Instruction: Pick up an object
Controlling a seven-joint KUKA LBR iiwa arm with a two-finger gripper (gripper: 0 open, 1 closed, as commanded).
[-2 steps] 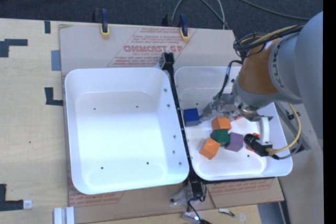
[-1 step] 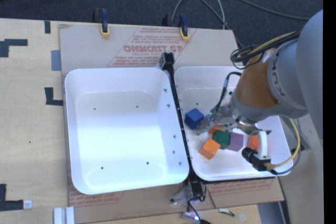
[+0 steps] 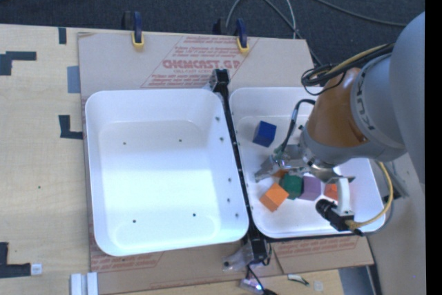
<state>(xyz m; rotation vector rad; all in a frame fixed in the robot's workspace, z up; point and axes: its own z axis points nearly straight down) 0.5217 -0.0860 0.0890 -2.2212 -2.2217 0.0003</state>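
Big and grey, the robot arm is closest to us on the right. Its gripper hangs low in the right bin, just over the green block. I cannot tell how wide the pincer is. An orange block and a purple block sit beside the green one. A blue block sits higher up. They look small, hard and light, so grab flat sides. Red letters on the cardboard seem to say "CHEMCAST GP".
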